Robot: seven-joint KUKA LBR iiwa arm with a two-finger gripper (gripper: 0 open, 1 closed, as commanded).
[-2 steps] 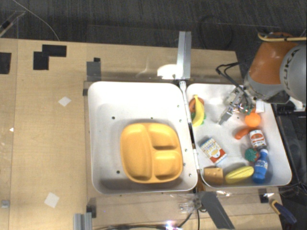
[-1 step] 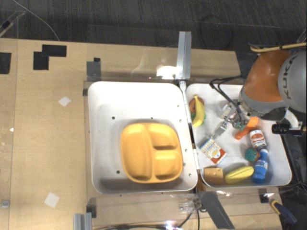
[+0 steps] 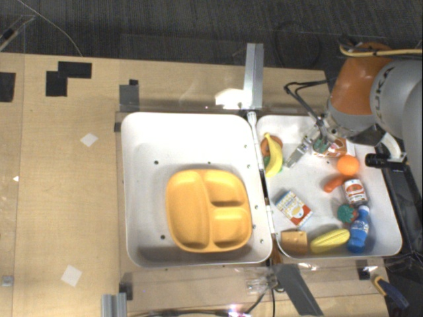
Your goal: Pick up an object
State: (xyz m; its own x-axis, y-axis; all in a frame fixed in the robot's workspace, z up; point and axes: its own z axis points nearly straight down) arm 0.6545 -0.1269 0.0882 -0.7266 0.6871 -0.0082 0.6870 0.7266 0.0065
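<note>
The right bin (image 3: 390,243) holds several small items. A yellow banana (image 3: 273,157) lies along its left wall, with a red-and-green fruit (image 3: 266,145) beside it. My gripper (image 3: 297,155) hangs low over the bin's upper middle, just right of the banana, with its tip pointing down-left. An orange ball (image 3: 347,165), an orange carrot (image 3: 332,183) and a small red-labelled jar (image 3: 355,192) lie to its right. A snack box (image 3: 292,207) lies below it. Nothing shows in the gripper.
A yellow divided plate (image 3: 208,210) sits in the left bin (image 3: 142,144). Along the right bin's front edge lie a brown bread piece (image 3: 294,241), a yellow fruit (image 3: 329,240), a blue bottle (image 3: 359,230) and a green item (image 3: 346,212). A metal post (image 3: 254,78) stands behind the bins.
</note>
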